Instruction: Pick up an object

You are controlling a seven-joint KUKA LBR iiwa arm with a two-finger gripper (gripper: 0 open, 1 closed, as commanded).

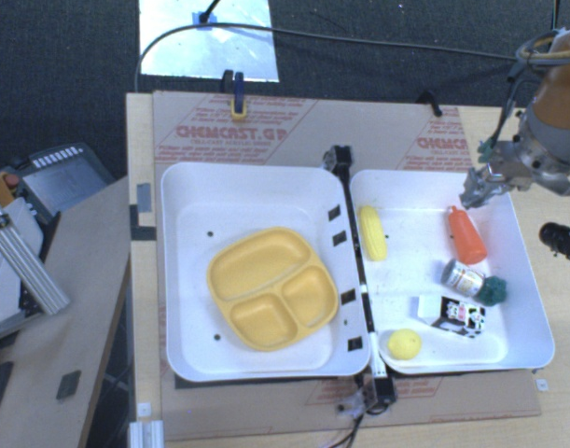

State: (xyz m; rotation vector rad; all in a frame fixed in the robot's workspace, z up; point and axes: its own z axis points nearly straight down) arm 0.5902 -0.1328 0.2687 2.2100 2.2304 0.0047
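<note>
Yellow divided tray (269,288) sits in the left bin (187,199), far left of the gripper (478,191) & lower in the frame; 3 compartments, nothing in them. Black clips run down the seam between the 2 bins, left of the gripper.

Right bin (527,292), going left to right:
- yellow banana-like piece (372,231), lying lengthwise near the bin's left wall, well left of the gripper & a bit below it.
- yellow lemon-like ball (404,344) near the front edge, far below & left of the gripper.
- black/white patterned box (455,313), lying flat, well below the gripper.
- small silver can (462,276) on its side, below the gripper, touching or just beside a dark green fuzzy obj (493,290) on its right.
- orange bottle (466,235), lying w/ its cap end toward the gripper; closest item, just below the fingertips, apart from them as far as I can see.

Gripper hangs over the bin's upper right corner, arm coming in from the right w/ orange band above the wrist. Fingers point down-left; can't tell whether they're spread or closed, too blurred. Nothing visibly between them.
</note>
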